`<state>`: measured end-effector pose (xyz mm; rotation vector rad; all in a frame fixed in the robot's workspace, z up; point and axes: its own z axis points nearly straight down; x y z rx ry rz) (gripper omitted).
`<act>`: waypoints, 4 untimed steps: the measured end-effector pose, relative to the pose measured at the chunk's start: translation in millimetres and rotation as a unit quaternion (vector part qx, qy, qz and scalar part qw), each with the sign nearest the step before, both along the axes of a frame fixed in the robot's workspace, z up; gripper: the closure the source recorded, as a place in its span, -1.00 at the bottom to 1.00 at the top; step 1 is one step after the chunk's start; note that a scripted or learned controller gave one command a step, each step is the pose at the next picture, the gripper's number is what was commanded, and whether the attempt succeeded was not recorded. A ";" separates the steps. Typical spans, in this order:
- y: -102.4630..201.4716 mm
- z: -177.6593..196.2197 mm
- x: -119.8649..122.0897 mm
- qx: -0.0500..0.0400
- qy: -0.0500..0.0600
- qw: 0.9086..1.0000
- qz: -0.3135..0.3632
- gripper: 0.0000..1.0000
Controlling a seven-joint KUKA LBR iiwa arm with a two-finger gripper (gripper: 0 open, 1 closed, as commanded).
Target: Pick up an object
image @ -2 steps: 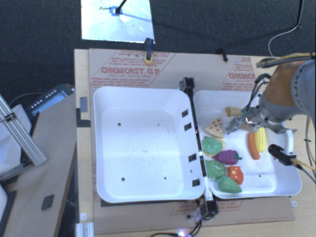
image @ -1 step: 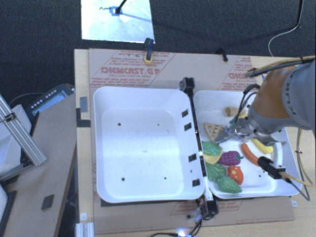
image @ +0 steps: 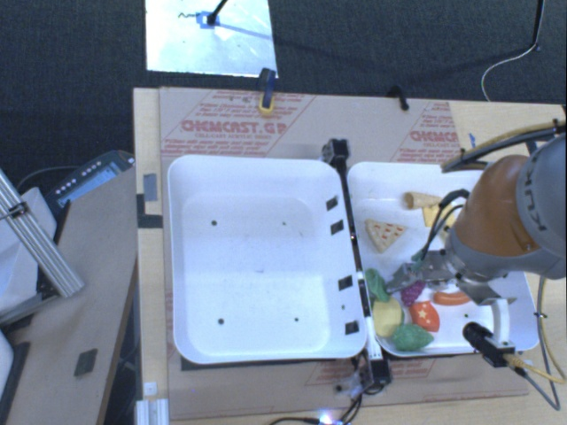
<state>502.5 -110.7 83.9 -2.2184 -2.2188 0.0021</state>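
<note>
A: Which colours marked the bins and the table?
B: Both the left bin (image: 257, 255) and the right bin (image: 376, 177) were white; the table (image: 354, 118) was tan with red lettering.
A: And the contents?
B: A tan waffle-patterned wedge (image: 387, 234), a yellow piece (image: 386, 316), a green piece (image: 408, 336), a red piece (image: 426, 315), a purple piece (image: 413, 291). The arm (image: 500, 215) was orange and grey.

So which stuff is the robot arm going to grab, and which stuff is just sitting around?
For the job:
gripper, low over the toy pile
right bin
purple toy
tomato
yellow toy
green toy
waffle wedge
sausage

Just lying about:
left bin
yellow clip
grey remote
</note>
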 end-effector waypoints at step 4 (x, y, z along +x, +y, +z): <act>56.4 105.5 -14.7 -0.001 -0.006 1.000 0.004 1.00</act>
